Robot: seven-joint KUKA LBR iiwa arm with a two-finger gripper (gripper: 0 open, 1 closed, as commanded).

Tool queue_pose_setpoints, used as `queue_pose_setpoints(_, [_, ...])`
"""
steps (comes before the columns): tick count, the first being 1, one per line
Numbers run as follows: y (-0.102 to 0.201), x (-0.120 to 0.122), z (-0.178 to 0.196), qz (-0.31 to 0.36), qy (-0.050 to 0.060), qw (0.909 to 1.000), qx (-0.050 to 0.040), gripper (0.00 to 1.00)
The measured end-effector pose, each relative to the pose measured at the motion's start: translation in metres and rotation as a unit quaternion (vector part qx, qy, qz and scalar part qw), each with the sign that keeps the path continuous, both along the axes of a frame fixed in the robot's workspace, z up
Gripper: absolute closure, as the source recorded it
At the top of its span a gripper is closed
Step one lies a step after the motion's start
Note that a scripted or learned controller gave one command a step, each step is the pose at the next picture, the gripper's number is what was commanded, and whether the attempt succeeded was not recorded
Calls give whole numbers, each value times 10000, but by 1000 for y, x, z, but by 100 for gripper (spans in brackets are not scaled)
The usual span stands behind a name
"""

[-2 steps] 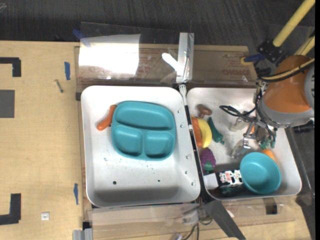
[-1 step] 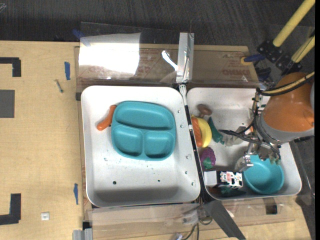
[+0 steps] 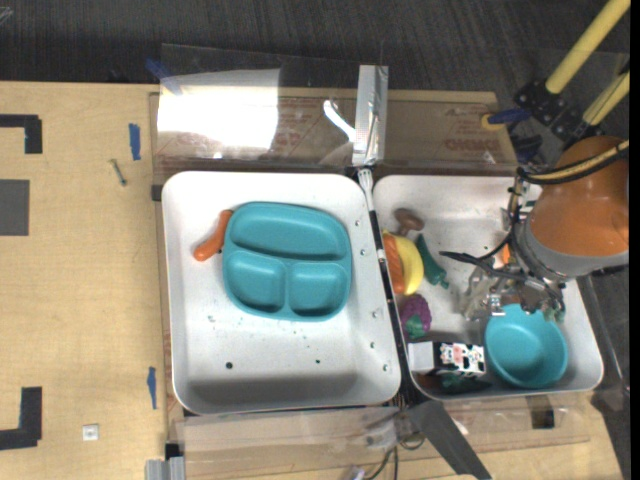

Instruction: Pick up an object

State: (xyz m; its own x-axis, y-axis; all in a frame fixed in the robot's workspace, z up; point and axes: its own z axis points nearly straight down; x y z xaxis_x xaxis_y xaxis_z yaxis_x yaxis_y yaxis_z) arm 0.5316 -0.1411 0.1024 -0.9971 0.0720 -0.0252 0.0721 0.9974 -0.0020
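My gripper [image 3: 500, 293] hangs low in the right bin [image 3: 455, 218], just above the rim of a teal bowl [image 3: 525, 350] at the bin's front right. The orange band of the arm [image 3: 585, 208] sits above it at the right edge. To the left of the gripper lie a yellow banana-like toy [image 3: 405, 261], a green piece [image 3: 433, 263], a purple toy [image 3: 416, 314] and a brown piece [image 3: 406, 218]. A small black and white box [image 3: 452, 358] lies at the bin's front. I see nothing between the fingers.
The left bin [image 3: 200, 368] holds a teal divided plate [image 3: 287, 258] with an orange carrot-like toy [image 3: 211, 236] at its left edge. A clear plastic divider [image 3: 368, 118] stands behind the bins. Yellow cables [image 3: 590, 28] run at the top right.
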Motion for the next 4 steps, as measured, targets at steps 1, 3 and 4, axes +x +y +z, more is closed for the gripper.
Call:
queue_pose_setpoints(1, [50,34,28,-393,78,9992,30,100])
queue_pose_setpoints(3, [103,111,83,-553,95,9984,44,100])
queue_pose_setpoints(4, [88,132,167,-1294,45,9916,40,100])
